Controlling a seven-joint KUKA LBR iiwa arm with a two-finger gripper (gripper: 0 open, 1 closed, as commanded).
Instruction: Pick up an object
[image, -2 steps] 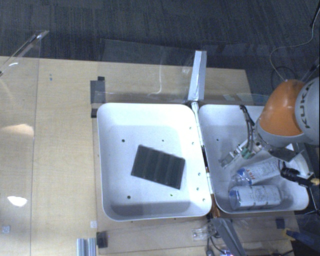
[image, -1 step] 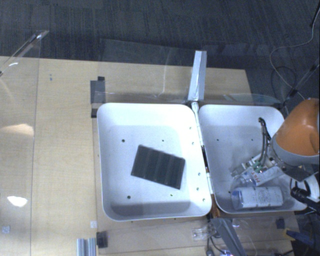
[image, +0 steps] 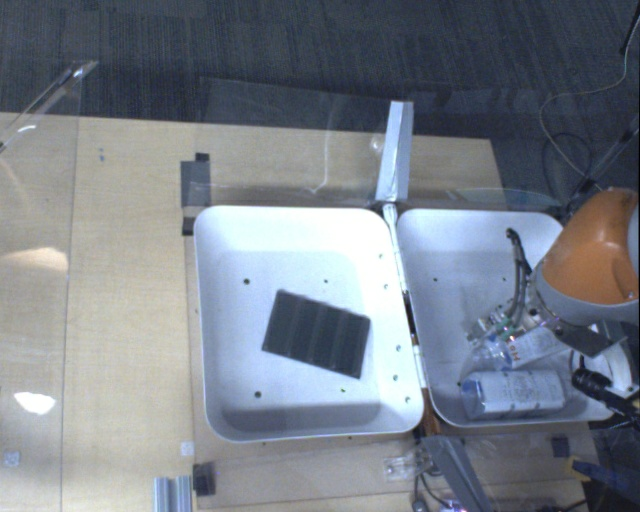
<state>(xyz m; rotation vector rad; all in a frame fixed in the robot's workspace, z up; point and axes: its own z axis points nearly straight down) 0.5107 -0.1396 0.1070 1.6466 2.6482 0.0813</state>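
A dark grey ribbed rectangular pad (image: 317, 333) lies flat in the middle of the left bin (image: 225, 260). In the right bin (image: 440, 250), a clear bottle-like item with a grey-blue body (image: 515, 392) lies on its side near the front wall. My gripper (image: 500, 332) reaches down into the right bin from the right, under the orange band (image: 598, 250). It is low over the bin floor, just above and behind the bottle-like item. Small clear and coloured bits show around its tip, too blurred to name.
A grey upright post (image: 395, 150) stands behind the seam between the two bins. Cables (image: 590, 385) run along the right bin's right side. A clear plastic sheet (image: 40, 200) covers the wooden bench on the left.
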